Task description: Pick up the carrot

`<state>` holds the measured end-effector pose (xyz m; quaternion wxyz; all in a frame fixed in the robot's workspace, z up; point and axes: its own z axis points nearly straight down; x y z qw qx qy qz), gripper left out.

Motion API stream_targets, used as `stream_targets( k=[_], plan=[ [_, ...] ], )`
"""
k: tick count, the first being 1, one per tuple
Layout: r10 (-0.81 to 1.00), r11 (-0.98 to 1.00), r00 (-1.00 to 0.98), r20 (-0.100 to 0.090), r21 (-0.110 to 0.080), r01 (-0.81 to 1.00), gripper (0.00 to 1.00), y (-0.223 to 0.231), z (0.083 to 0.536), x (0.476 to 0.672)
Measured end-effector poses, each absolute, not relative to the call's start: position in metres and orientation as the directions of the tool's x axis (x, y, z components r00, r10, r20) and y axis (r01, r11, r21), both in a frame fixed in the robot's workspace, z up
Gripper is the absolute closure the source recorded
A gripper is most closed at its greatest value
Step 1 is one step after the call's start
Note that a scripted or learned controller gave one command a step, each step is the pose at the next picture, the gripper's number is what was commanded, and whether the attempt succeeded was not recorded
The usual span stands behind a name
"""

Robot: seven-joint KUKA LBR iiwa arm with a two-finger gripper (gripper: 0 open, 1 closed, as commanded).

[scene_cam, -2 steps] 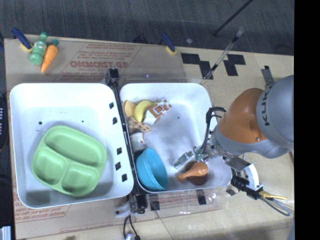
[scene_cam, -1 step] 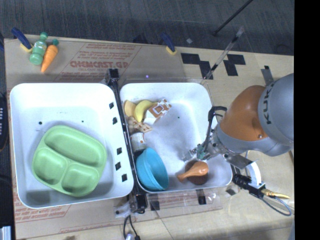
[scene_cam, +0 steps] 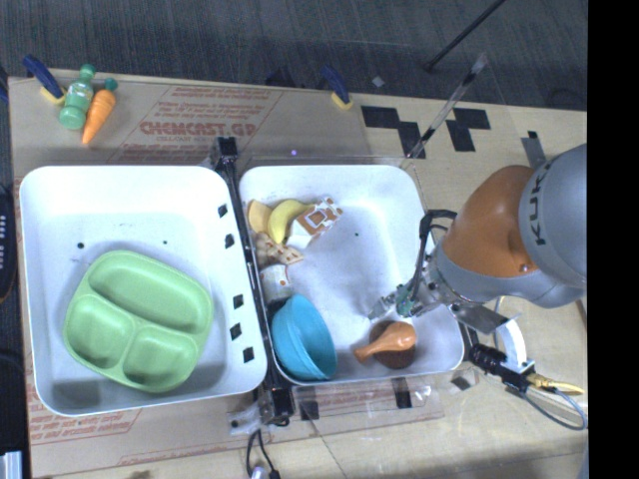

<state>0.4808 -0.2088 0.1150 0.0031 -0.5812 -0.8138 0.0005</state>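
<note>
So we've got the carrot [scene_cam: 97, 116] lying on the bench [scene_cam: 300, 118] at its far left corner, outside both bins. The gripper [scene_cam: 402, 302] is low in the right bin [scene_cam: 349, 183] by its right wall; can't tell its state.

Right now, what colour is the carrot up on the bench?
Orange, with a green top; the carrot shows best in the camera view.

A robot arm [scene_cam: 539, 233] with a smooth, rounded grey casing and a glossy orange band [scene_cam: 487, 236] shaped like a dome above the wrist. Part of a dark letter marking shows on the grey shell. A thin black cable [scene_cam: 427, 233] loops beside the wrist, above a small dark gripper [scene_cam: 404, 303] with teal-coloured details.
</note>
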Motion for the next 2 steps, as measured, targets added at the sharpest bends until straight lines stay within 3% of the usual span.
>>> stream_targets(
  k=[1, 2],
  plan=[
    [0.946, 0.325, -0.325, 0.004, -0.005, 0.946, 0.00, -0.209, 0.115, 0.481],
    [0.738, 0.675, -0.675, -0.001, 0.002, 0.738, 0.00, -0.210, 0.095, 0.479]
  ],
)
